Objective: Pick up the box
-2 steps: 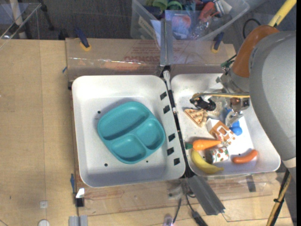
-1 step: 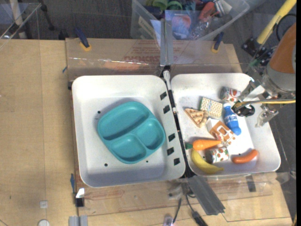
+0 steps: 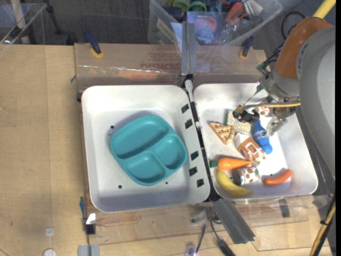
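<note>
A small orange-and-white box (image 3: 251, 149) lies in the middle of the right bin (image 3: 303, 167), between a blue bottle (image 3: 261, 138) and a carrot (image 3: 234, 163). Behind it, a second small box (image 3: 240, 122) with a pale green pattern lies beside a pizza-slice toy (image 3: 221, 132). My gripper (image 3: 267, 114) hangs low over the back of the right bin, just behind the blue bottle and to the right of the patterned box. It partly hides the items under it. Nothing shows as held.
A teal divided plate (image 3: 148, 149) lies in the left bin (image 3: 93, 143). At the right bin's front lie a banana (image 3: 232, 185), a small can (image 3: 249, 176) and an orange sausage-shaped toy (image 3: 277, 178). A clear tub of toys (image 3: 213, 7) stands behind the bins.
</note>
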Controlling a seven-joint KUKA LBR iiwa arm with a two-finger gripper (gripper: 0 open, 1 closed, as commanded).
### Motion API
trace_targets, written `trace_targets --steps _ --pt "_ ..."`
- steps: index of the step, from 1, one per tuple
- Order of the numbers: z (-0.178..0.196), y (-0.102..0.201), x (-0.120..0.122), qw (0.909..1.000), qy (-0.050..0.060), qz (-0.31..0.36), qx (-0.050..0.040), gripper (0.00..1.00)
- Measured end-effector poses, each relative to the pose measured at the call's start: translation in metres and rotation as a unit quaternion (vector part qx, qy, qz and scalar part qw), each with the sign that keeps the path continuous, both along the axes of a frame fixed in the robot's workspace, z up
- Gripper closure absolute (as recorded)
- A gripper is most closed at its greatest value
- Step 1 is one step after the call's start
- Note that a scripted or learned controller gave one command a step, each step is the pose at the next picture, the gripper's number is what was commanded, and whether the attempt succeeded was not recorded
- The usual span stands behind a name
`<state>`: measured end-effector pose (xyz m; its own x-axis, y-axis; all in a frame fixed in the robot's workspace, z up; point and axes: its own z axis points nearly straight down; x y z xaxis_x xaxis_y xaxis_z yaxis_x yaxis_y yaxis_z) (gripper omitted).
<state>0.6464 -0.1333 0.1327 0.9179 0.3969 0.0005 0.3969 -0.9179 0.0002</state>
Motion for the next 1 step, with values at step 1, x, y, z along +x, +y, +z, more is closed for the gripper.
trace_targets --steps 1 --pt "0.0079 -0.0742 -0.0071 0.9934 0.002 0.115 0.0054 0.0"
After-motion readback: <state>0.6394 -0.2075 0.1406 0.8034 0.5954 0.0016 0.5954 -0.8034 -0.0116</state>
